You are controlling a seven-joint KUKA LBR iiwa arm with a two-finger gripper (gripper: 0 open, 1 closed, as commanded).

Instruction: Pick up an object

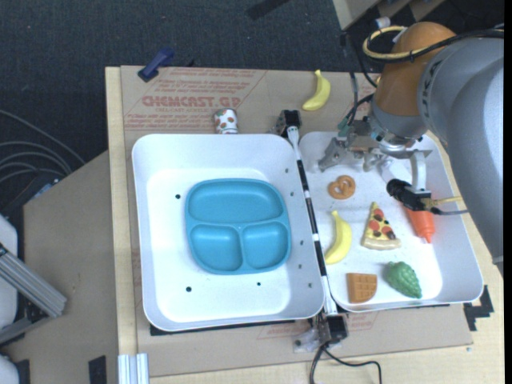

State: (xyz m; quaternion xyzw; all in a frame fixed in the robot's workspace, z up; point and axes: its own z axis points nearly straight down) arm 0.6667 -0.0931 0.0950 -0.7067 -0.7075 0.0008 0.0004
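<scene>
Brown board (200, 94) under two white bins (152, 214), dark carpet (80, 30) around; hand (356, 157) grip state unclear

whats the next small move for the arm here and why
Probably a short drop straight down toward the pretzel. The end effector hangs over the far end of the right bin, just beyond the pretzel, with nothing between its fingers. The pretzel lies apart from the banana and the pizza slice, so it looks like the nearest uncrowded pick.
</scene>
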